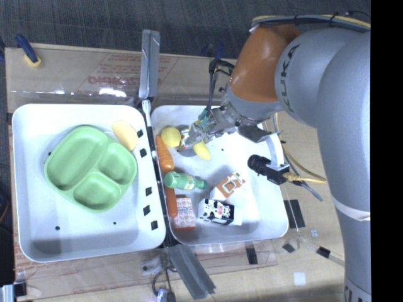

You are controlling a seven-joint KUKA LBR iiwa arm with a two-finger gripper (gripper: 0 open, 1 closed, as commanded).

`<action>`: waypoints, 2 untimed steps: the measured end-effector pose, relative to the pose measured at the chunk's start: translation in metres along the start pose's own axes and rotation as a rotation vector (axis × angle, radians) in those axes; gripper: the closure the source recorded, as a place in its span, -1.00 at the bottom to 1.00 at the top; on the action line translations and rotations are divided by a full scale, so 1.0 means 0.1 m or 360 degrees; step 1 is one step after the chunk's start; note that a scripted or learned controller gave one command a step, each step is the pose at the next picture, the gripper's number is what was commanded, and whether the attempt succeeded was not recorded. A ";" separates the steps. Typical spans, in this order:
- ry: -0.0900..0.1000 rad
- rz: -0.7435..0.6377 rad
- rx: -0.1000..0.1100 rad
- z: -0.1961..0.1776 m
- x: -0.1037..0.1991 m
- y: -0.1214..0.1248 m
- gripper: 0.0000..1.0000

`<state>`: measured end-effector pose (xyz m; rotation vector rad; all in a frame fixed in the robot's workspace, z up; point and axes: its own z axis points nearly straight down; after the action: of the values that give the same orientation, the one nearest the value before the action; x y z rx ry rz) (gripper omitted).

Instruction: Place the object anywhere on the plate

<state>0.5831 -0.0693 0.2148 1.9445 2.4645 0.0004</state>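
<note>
Grey and orange, the big arm comes in from the right and bends down over the right bin point(267, 228). Its orange band sits high above the wrist, and the wrist tips down and to the left. The gripper point(196, 138) hangs low near the back left part of that bin. A small yellow banana point(202, 150) lies right under its tip, touching or almost touching it. I cannot tell if the gripper has the banana or not, because the tip is too small and blurry.

Just to the left of the gripper sits a yellow lemon point(170, 136). Below the lemon, an orange carrot point(165, 156) lies along the left wall. A green bottle point(185, 182) lies on its side near the middle. Close by are a small orange and white box point(230, 184), a black and white box point(218, 211) and a red packet point(184, 211).

The green plate point(91, 167) sits in the left bin point(38, 231), well apart from the gripper. It has three hollows. A pale yellow potato point(125, 135) rests just beside the plate's back right edge.
</note>
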 end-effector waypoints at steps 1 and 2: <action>0.0002 0.0066 0.0004 -0.31 0.84 0.36 1.00; 0.0002 0.0022 0.0008 -0.08 1.34 0.43 1.00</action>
<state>0.5939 0.0713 0.2225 1.9640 2.4541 -0.0045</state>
